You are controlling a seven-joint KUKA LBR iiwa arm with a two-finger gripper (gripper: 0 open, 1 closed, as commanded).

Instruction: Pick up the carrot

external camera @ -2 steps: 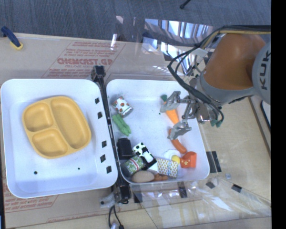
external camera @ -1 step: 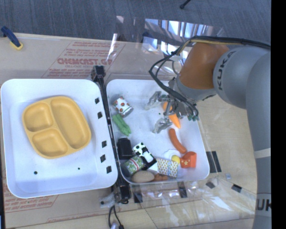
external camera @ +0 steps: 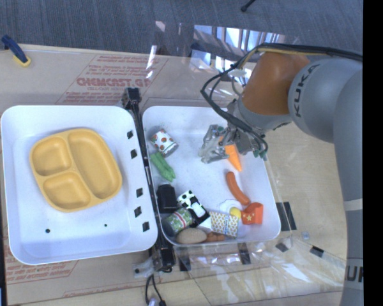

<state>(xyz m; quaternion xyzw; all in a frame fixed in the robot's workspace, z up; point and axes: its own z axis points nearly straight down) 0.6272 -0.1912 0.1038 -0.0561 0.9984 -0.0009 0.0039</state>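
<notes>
Just below the carrot (external camera: 233, 158) lies a sausage (external camera: 237, 189).

**Camera arrangement: single fixed overhead view, slanted**

The one camera is mounted above the bench (external camera: 179, 75) and looks down at a slant, at medium range, so that both white bins fall within the frame: the left bin (external camera: 13, 190) occupies the left half, the right bin (external camera: 191, 116) the centre. The far edge of the bench lies toward the top of the frame, with dark floor (external camera: 115, 11) beyond it; the near edge lies along the bottom. The arm (external camera: 319, 101) enters from the right side of the frame, large in view and nearer the lens than the bins. No second view exists, so no scene area is shared.
</notes>
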